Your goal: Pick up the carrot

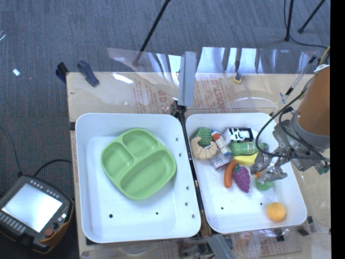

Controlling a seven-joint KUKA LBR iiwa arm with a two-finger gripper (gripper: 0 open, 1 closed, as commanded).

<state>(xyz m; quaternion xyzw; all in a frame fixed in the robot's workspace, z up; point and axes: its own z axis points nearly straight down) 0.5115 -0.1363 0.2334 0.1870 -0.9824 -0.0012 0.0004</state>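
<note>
The carrot is a short orange-red stick lying near the middle of the right bin. It rests against the left side of a bunch of purple grapes. My gripper hangs over the right part of that bin, to the right of the grapes and about a hand's width from the carrot. It is above a small green item. Nothing can be made out in its grasp.
The right bin also holds a yellow banana, a green bottle, a black and white item, broccoli, a tan pumpkin and an orange. A green divided plate lies in the left bin.
</note>
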